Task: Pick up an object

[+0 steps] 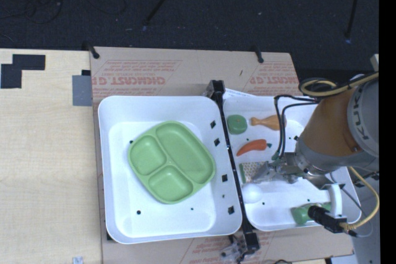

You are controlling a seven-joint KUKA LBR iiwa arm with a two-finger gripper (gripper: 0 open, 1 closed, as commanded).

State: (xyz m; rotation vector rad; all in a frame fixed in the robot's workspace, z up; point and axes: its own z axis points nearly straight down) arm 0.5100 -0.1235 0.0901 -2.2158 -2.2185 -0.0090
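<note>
The right bin [272, 219] holds several small items. A green round piece [236, 124] lies at its far left, and an orange drumstick-shaped toy [267, 122] lies beside it. A red-orange pepper-like toy [252, 146] rests just below them. A green block [301, 214] sits near the front right corner. My gripper [262, 172] hangs low over the bin's left middle, just below the red-orange toy and over a small speckled patch [249, 167]. I see nothing held in it.
The left bin [117, 207] holds a green divided plate [171, 161]. A black divider [226, 164] runs between the bins. The arm's orange band [331, 127] and black cables [288, 127] cover the right bin's right side. Cardboard [161, 74] lies under both bins.
</note>
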